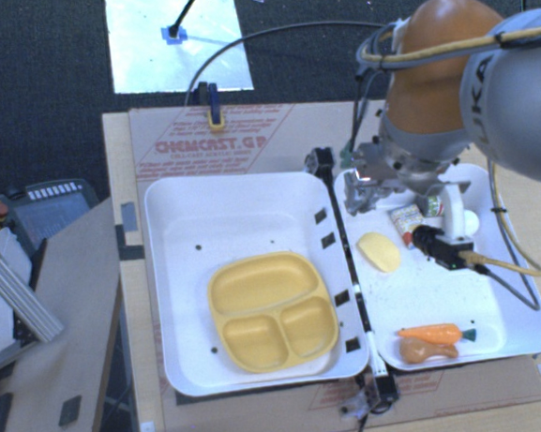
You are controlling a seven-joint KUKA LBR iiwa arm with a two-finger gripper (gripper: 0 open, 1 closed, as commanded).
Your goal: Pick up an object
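Pale-yellow oval toy piece (379, 252) lies flat in the right bin (506, 326), just below-left of the gripper (374, 195), whose grip state cannot be told.

A: Colours?
B: Divided tray (271, 309) yellow in left white bin (176, 266). Carrot (435, 335) orange, green tip. Pale yellow piece (379, 252) at its 11 o'clock.
A: Arm?
B: Grey, orange band (435, 50).

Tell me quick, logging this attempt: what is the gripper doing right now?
Gripper: low over the back of the right bin, beside the pale yellow piece; open or shut cannot be told, and nothing visibly held.
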